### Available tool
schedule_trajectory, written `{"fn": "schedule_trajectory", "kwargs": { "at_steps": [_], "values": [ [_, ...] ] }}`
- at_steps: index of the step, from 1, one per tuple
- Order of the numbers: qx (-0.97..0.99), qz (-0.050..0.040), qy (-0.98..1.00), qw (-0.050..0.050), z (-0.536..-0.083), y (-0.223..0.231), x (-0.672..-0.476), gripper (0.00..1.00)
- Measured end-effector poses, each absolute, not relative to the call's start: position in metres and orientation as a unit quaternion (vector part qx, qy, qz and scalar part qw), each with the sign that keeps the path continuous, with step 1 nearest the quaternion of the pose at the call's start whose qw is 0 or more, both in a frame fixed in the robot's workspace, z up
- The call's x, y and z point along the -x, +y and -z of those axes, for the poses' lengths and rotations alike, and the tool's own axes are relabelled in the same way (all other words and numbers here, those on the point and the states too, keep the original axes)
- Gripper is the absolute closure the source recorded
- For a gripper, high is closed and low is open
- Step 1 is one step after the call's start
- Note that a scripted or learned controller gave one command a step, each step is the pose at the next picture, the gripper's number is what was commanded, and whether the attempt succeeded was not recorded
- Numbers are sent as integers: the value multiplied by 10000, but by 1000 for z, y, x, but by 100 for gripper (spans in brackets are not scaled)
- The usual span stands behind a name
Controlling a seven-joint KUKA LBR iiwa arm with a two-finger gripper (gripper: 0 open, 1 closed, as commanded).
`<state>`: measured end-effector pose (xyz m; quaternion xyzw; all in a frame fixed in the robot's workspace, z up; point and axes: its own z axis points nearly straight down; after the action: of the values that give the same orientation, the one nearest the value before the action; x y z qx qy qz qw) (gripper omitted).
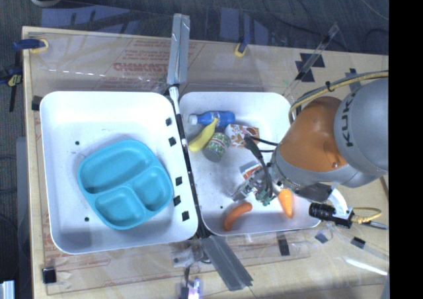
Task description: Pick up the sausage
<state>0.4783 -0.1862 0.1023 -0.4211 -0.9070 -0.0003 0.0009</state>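
Jaws [256, 188] of the grey arm hang low in the right white bin [277, 102]; whether they are wide or narrow cannot be told. Just beside them, lower left, lies the orange-brown sausage [236, 215]; an orange carrot [285, 202] sits right.

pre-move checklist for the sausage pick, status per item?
1. Sausage located: ok, it lies in the right bin near the front wall.
2. Sausage free of the gripper: ok, the gripper sits just above and right of it, nothing seen between the fingers.
3. Finger opening: cannot tell, the wrist hides it.
4. Neighbours clear: not ok, the carrot lies close on the right and a packet sits by the gripper.
5. Wall clearance: not ok, the sausage lies close to the front rim.
6. Blue tray out of the way: ok, it is in the left bin.
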Motion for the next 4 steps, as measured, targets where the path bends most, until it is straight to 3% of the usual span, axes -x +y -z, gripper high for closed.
{"fn": "schedule_trajectory", "kwargs": {
  "at_steps": [1, 4],
  "values": [
    [4211, 2, -9070, 9, -102, -186, -478, 0],
    [2324, -3, -9726, -40, -94, -206, -480, 0]
  ]
}}
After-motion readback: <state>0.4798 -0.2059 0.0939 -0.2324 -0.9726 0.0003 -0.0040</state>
